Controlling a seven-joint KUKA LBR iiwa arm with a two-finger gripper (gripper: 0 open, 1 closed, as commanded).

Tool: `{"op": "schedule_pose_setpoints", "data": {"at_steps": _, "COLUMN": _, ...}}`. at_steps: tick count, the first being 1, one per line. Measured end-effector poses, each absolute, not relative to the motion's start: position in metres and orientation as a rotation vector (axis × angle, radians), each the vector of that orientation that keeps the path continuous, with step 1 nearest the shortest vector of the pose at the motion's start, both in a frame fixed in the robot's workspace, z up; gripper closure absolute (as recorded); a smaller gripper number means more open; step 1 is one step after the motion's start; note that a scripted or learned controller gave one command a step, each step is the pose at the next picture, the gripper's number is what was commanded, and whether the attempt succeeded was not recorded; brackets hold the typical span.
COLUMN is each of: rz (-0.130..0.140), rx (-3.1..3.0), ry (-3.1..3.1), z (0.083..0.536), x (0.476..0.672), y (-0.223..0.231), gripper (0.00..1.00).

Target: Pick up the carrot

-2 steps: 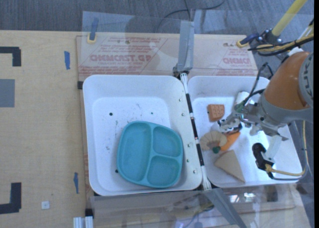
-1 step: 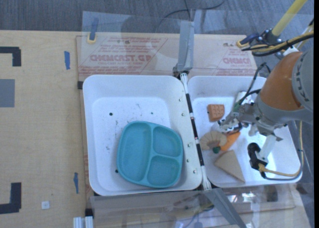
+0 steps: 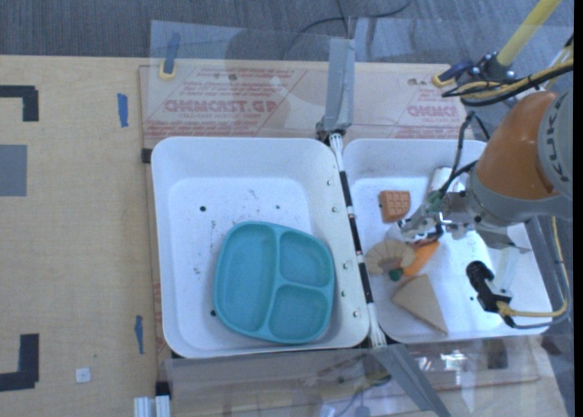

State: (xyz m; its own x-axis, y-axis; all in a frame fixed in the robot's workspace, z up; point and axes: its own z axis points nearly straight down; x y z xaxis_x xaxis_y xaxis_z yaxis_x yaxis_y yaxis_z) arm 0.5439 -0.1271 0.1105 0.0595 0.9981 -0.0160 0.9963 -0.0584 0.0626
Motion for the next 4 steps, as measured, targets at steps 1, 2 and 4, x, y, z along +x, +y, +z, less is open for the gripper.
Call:
{"op": "schedule_pose_setpoints", "data": {"at_steps": 1, "rz": 0.056, "rx": 2.085, "ry": 2.258, "z": 0.111, "x": 0.535, "y": -0.124, "gripper": 0.00}}
{"op": "schedule_pose_setpoints", "data": {"at_steps": 2, "rz": 0.054, "rx": 2.113, "ry": 2.232, "z": 0.111, "x": 0.529, "y": -0.121, "gripper": 0.00}}
{"op": "schedule_pose_setpoints", "data": {"at_steps": 4, "rz": 0.007, "rx": 1.624, "ry": 2.665, "z": 0.099, "x": 0.503, "y": -0.120, "gripper": 1.00}}
